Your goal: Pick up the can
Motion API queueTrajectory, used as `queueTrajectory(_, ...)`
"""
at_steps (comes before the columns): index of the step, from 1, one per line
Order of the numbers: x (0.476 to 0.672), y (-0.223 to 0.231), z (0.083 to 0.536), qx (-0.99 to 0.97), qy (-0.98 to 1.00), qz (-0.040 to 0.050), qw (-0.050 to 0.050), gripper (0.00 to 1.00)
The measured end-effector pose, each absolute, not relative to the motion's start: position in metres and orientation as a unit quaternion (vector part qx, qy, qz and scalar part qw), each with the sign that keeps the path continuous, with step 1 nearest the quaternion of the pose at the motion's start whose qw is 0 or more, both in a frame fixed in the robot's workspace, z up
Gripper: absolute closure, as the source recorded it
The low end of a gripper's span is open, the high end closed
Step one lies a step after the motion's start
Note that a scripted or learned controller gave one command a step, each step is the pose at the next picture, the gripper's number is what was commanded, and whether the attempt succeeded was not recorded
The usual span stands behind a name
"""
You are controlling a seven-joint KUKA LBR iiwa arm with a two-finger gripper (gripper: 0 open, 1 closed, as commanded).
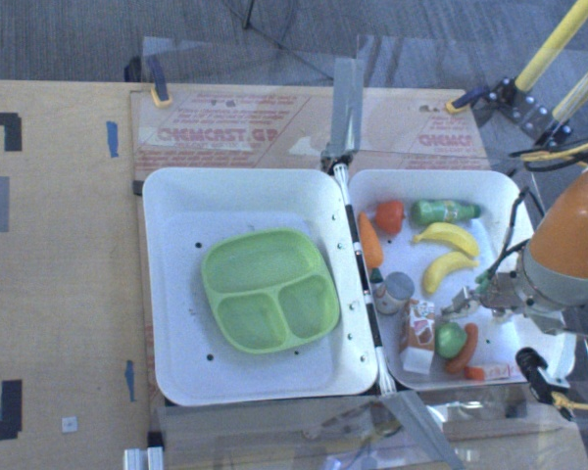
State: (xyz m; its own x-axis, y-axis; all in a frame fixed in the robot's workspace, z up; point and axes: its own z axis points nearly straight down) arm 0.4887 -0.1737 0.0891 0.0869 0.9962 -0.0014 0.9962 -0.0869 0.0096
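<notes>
Left bin (176,223) carries the green divided plate (269,290). Right bin (500,186) is crowded. Hand (465,302) hovers low at the right side, over the bananas (449,253); can't tell its state. Can (399,289) stands near the left wall, beside the carrot (370,241) and juice carton (419,336). Risk: tight neighbours could block the descent or get grabbed instead of the can.

Grey arm with orange band reaching in from right, claw (467,300) lowered
</notes>
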Motion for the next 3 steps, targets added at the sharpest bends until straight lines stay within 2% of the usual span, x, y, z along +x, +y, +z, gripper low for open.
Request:
queueTrajectory(1, 0.567, -0.197, 0.088, 0.773, 0.635, 0.0019, 0.004, 0.0)
queueTrajectory(2, 0.481, -0.185, 0.089, 0.799, 0.601, 0.0023, 0.003, 0.0)
queueTrajectory(3, 0.487, -0.197, 0.101, 0.815, 0.579, -0.0003, 0.001, 0.0)
